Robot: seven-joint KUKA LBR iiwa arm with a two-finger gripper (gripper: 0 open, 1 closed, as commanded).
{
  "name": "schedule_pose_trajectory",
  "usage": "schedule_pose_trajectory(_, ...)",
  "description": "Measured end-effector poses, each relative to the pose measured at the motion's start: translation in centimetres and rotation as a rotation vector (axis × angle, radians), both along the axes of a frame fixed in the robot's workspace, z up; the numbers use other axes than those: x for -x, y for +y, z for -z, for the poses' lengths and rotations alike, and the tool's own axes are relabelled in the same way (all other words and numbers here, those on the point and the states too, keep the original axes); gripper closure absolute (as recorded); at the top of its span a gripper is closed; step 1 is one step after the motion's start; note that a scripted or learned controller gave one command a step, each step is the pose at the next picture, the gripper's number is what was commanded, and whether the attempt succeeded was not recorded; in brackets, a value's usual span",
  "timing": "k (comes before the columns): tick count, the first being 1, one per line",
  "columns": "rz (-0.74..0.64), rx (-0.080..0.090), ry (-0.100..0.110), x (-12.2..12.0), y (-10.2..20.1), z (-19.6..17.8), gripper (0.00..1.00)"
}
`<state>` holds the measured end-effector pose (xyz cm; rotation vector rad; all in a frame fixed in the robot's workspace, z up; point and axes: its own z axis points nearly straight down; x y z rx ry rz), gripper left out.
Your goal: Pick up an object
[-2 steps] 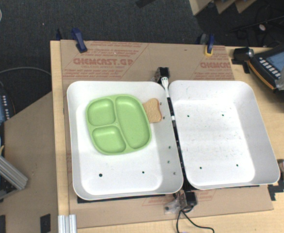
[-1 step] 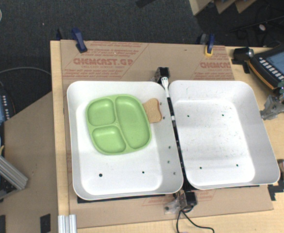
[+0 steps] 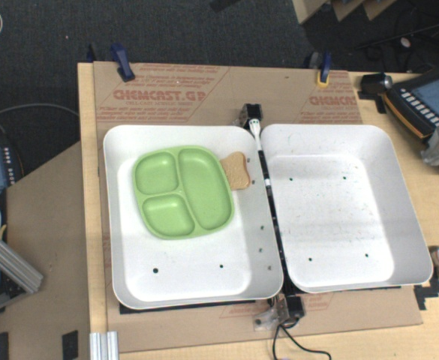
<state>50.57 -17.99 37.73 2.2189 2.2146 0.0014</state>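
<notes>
A light green divided plate (image 3: 182, 192) with three compartments lies in the upper part of the left white bin (image 3: 189, 276). A small tan piece shaped like a slice of toast (image 3: 236, 171) rests against the plate's right rim, near the bin's right wall. The right white bin (image 3: 339, 208) sits beside it.
The two bins stand on a brown cardboard sheet (image 3: 166, 88) clamped at the back by blue clips (image 3: 121, 62). A black bracket (image 3: 251, 115) sits at the top of the seam between the bins. Equipment lies at the far right edge (image 3: 422, 111).
</notes>
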Motion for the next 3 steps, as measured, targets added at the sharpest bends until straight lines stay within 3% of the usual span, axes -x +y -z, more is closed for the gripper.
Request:
schedule_pose_trajectory(1,-0.003,0.005,-0.016,-1.9,-1.4,-16.3,1.0)
schedule_pose_trajectory(2,0.0,-0.008,0.017,2.8,0.6,-5.0,1.0)
schedule_pose_trajectory(3,-0.004,-0.007,0.013,2.7,3.8,3.2,1.0)
